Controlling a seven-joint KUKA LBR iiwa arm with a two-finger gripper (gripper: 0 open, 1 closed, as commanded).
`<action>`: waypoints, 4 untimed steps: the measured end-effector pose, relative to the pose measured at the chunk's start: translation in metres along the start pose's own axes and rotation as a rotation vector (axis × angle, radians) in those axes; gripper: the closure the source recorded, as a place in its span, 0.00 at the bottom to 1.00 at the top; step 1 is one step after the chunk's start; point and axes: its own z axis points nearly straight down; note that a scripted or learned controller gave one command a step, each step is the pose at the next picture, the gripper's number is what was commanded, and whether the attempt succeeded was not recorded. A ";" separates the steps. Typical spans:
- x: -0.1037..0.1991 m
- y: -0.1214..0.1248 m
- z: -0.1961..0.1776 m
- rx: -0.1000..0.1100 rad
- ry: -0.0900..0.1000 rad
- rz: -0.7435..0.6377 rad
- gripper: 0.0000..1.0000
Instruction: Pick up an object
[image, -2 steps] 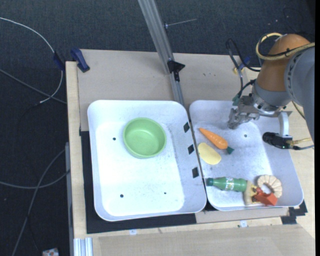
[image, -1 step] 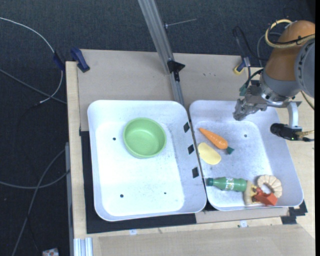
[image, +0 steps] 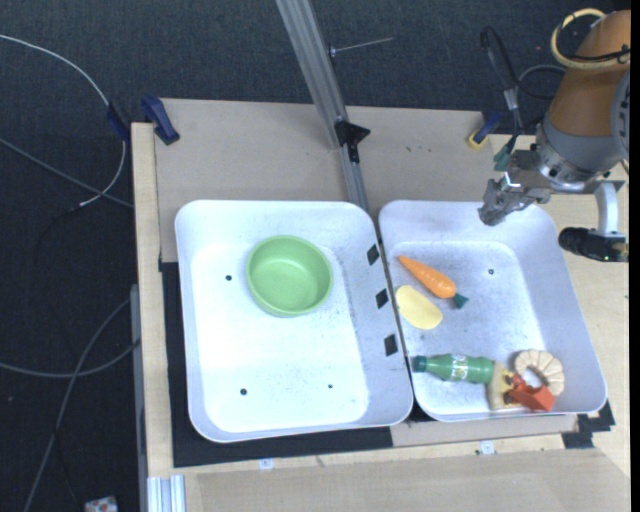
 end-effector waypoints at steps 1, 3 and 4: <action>0.006 0.004 -0.066 -0.001 0.000 -0.001 1.00; 0.105 -0.013 -0.052 0.020 0.005 -0.004 1.00; 0.164 -0.031 -0.040 0.022 0.005 -0.005 1.00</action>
